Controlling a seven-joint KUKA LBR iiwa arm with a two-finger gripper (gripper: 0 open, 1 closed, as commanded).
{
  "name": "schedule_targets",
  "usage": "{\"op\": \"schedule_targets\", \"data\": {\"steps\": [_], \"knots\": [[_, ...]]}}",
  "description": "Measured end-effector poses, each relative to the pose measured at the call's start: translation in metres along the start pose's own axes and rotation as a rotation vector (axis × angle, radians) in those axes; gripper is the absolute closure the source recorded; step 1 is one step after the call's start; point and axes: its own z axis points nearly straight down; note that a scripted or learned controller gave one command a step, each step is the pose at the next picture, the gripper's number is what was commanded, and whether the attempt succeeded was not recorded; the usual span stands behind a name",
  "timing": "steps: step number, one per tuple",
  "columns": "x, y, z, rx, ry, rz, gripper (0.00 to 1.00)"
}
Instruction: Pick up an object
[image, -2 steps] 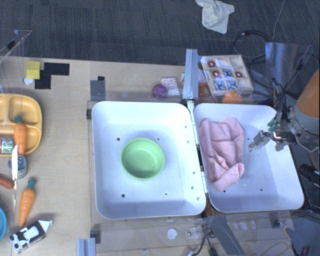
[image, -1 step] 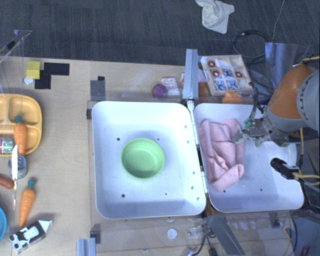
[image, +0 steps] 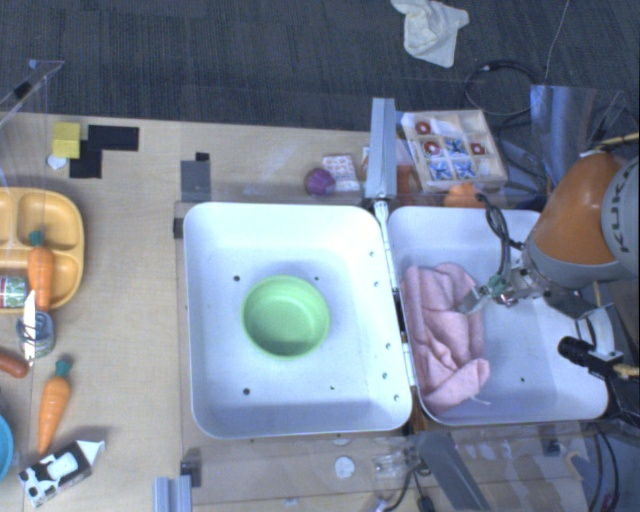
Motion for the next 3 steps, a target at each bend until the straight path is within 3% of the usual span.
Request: {"op": "schedule_targets", "data": {"steps": [1, 2, 3], "knots": [[0.023, 0.048, 0.001, 0.001, 0.003, -0.028, 0.0], [0.063, 0.009, -0.001, -0.003, 0.0, -0.116, 0.0], [0.019, 0.067, 0.002, 0.003, 0.002, -0.008, 0.0]]}}
